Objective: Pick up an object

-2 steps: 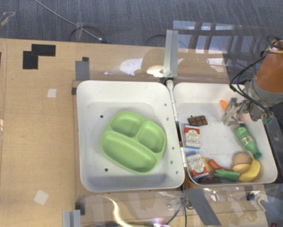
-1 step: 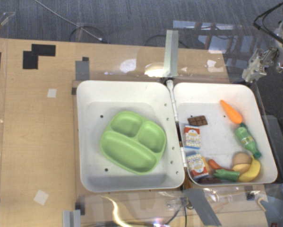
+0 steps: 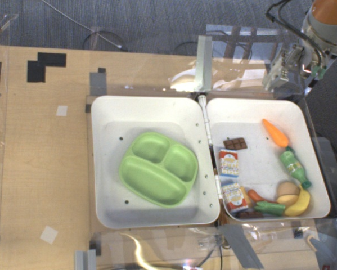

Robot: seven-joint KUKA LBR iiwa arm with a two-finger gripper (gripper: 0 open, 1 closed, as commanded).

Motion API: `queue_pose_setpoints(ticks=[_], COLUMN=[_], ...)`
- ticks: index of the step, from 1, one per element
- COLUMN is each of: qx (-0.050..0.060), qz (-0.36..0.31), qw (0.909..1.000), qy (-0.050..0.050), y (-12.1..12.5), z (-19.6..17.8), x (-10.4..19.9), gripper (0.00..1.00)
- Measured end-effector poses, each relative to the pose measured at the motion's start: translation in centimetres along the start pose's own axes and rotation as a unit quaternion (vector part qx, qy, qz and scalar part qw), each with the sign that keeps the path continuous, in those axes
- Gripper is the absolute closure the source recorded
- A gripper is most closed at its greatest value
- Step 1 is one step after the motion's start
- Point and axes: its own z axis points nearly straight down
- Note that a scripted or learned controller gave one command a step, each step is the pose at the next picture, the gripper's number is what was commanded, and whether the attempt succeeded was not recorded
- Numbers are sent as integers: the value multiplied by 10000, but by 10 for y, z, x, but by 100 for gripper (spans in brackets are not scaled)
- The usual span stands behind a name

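Your easiest target is the carrot, lying alone on bare floor in the upper part of the right bin, tilted diagonally and well apart from everything else. Below the carrot, toward the bin's right wall, lies a green bottle; further below it a banana, a pale egg-like piece and a green vegetable crowd the lower corner, touching one another. Left of the carrot sit a chocolate bar and two small cartons.

The pincer hangs above the carrot, beyond the bin's far rim over the worktop; you cannot tell whether it is apart or together, and nothing is seen in it. Bring it down across the carrot's narrow width, not along it. Avoid the crowded corner, where a grab would likely slip.
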Motion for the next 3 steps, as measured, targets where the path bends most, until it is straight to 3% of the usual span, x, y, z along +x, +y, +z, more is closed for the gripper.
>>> queue_pose_setpoints(ticks=[1,2,3], qx=[6,27,7], qz=[518,-77,525], qw=[9986,10000,9986], qy=[60,23,3], y=[74,-19,24], z=[45,4,-85], x=[15,13,20], gripper=[100,100,100])
